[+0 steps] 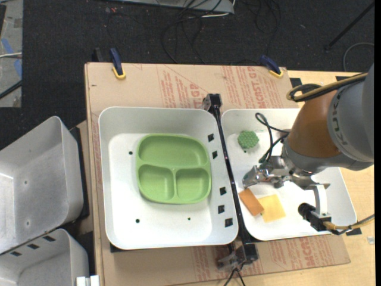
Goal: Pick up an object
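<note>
While the left bin point(113, 159) carries just the green divided plate point(174, 168), sitting well off to the gripper's left past the black divider point(225, 165), all the graspable stuff is in the right bin point(342, 219), right around the gripper; the orange block point(251, 202) lies just below and a touch left of the gripper point(262, 176), with the yellow slice point(273, 208) touching the block's right side and sitting almost straight below the fingertips; the green bumpy ball point(248, 139) is above the gripper, near but clearly apart; honestly I can't tell how the gripper is set, the metal bits blur together under the wrist, and nothing visibly sits between them, so I wouldn't call anything picked; my guess is the block or slice is the target since they're closest; what could go sideways: those two are pressed against each other, so a descent landing on the seam could shove both instead of catching one; the slice looks thin and flat, so the gripper may just skate over it; the block is also near the divider wall, which could crowd that side.
</note>
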Controlling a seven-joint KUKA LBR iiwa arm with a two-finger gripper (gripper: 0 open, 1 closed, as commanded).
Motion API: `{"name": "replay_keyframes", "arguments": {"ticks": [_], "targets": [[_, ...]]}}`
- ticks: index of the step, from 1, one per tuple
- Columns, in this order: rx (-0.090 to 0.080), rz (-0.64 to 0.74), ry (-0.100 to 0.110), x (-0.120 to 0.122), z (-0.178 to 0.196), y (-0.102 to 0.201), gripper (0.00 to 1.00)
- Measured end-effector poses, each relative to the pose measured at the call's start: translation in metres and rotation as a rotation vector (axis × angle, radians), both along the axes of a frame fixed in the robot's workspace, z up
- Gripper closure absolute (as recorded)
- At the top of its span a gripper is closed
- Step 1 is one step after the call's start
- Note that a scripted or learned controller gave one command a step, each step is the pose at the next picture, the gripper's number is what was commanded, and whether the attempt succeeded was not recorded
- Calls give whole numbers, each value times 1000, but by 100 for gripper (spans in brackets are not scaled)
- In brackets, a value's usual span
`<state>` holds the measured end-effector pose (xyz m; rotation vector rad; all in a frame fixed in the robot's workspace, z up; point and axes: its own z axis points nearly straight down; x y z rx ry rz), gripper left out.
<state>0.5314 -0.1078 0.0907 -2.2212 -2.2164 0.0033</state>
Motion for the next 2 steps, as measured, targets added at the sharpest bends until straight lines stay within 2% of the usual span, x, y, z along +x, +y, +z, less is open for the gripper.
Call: {"name": "replay_keyframes", "arguments": {"ticks": [1, 2], "targets": [[-1, -3, -4, 1, 11, 0, 100], [-3, -1, -10, -6, 66, -7, 100]]}}
